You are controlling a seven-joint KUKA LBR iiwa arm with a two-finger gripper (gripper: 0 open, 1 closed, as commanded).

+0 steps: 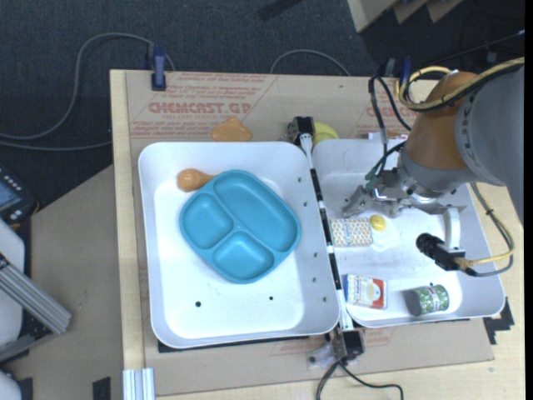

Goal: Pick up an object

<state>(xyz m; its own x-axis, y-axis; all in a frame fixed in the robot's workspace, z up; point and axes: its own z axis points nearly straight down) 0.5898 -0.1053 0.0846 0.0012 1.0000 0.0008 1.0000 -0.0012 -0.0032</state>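
My gripper (374, 207) hangs low in the right bin (475, 248), near its upper middle, with its two grey fingers spread open and nothing between them. Just below the fingertips lies a small yellow object (379, 222), with a pale translucent piece (384, 239) right under it. To the left of these a patterned flat packet (350, 232) rests against the bin's left wall. A small white and red carton (365, 292) and a green can (427, 299) on its side lie near the bin's front edge.
The left bin (166, 290) holds a blue divided plate (239, 224) and an orange drumstick-shaped toy (193, 178). A black plug with a yellow cable (435, 249) hangs from the arm over the right bin. An orange item (231, 129) and a yellow one (324, 132) lie behind the bins.
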